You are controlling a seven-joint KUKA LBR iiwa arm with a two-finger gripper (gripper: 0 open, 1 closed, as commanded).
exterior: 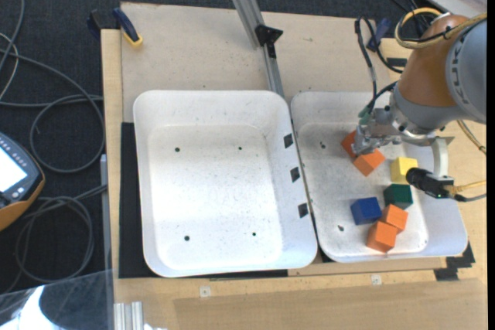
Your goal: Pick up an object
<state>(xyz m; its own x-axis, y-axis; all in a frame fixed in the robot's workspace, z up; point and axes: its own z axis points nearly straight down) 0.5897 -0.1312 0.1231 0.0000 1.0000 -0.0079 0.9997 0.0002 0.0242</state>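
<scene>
My gripper (370, 141) hangs low in the right bin (325, 243); orange block (369, 161) just below it; grip unreadable.

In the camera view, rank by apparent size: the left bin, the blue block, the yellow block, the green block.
1. Left bin, by far the largest.
2. Blue block.
3. Yellow block and green block: too alike to rank, and the green one is partly hidden.

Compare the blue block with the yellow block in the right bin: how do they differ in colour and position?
The blue block is dark blue; the yellow block is bright yellow. The blue block lies nearer the camera and further left, away from the arm; the yellow block lies close beside the arm's wrist. Both are small cubes resting in the right bin.
</scene>
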